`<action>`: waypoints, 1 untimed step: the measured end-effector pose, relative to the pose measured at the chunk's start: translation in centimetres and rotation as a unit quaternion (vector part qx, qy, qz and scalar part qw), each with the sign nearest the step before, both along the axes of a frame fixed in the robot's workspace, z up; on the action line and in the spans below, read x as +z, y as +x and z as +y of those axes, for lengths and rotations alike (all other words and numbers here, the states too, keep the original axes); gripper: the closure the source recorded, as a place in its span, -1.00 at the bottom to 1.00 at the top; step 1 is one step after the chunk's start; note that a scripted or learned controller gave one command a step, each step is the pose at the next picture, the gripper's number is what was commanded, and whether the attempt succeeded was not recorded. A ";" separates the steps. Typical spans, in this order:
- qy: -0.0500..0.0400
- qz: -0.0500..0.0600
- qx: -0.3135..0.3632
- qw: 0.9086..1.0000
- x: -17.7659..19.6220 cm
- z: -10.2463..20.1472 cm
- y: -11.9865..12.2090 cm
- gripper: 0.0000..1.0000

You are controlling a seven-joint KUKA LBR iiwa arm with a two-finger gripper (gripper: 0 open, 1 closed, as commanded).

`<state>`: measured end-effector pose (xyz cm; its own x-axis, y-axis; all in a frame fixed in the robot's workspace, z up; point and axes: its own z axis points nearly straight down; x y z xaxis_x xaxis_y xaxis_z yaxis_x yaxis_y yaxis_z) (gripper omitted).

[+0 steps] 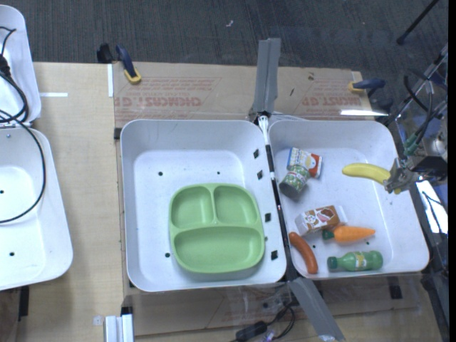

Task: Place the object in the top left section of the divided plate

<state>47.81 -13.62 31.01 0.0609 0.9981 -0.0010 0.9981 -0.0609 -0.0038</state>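
Observation:
The green divided plate (173, 226) lies in the left bin (142, 191), with two small sections at the back and one large section at the front. Nothing lies in any of its sections. My gripper (395, 182) hangs at the right rim of the right bin (370, 130), just right of a yellow banana (365, 171). It is small and partly lost against clutter. Nothing shows in its grasp.
The right bin also holds a small white carton (305, 162), a grey-green can (293, 182), a brown snack box (317, 219), an orange carrot (352, 234), a red sausage (304, 253) and a green bottle (355, 261). A grey post (267, 77) rises between the bins at the back.

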 end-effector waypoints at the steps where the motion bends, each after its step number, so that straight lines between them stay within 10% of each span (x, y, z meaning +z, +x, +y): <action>1: 0.001 0.000 0.128 0.992 -3.3 -4.9 0.0 1.00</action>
<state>47.78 -18.50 27.72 -0.1946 0.9809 0.0007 0.9809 0.1946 -0.0032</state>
